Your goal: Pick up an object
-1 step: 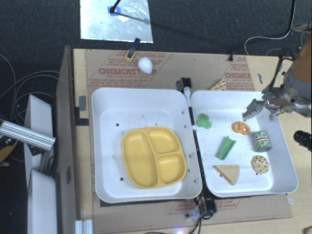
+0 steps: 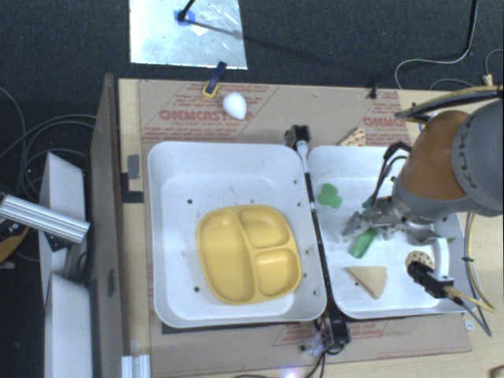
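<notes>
In the right bin (image 2: pixel 346 164) my gripper (image 2: pixel 364 221) hangs low over a green oblong piece (image 2: pixel 362 245), which lies just below its fingers. A flat green leaf-like piece (image 2: pixel 330 195) lies up and to the left of it. A tan wedge (image 2: pixel 370 280) rests near the bin's front. The left bin (image 2: pixel 181 172) holds a yellow divided plate (image 2: pixel 248 253). The arm's grey body and orange band cover the right bin's right side.
A white egg-shaped thing (image 2: pixel 234 105) and a small yellow and blue item (image 2: pixel 213 80) lie on the cardboard behind the bins. A cracker-like piece (image 2: pixel 353 138) peeks out at the right bin's back edge. A divider rail (image 2: pixel 313 211) runs between the bins.
</notes>
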Robot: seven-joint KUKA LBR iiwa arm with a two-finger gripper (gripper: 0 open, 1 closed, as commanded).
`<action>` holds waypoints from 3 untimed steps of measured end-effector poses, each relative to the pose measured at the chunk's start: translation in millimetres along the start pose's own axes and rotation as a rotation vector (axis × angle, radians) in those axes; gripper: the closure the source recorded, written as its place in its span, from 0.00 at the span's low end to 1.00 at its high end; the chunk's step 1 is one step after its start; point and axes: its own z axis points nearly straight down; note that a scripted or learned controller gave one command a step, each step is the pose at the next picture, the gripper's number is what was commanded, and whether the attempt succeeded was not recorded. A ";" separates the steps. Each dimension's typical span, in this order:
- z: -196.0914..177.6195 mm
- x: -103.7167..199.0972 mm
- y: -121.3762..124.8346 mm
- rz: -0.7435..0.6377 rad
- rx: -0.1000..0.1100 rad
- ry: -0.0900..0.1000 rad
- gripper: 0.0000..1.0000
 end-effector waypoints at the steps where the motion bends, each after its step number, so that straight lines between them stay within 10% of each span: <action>1: -19.4 -2.9 4.5 0.001 -0.017 -0.005 1.00; 2: -19.1 -2.8 4.4 0.001 -0.017 -0.005 0.00; 3: 11.2 27.7 -17.9 -0.001 -0.012 -0.003 0.00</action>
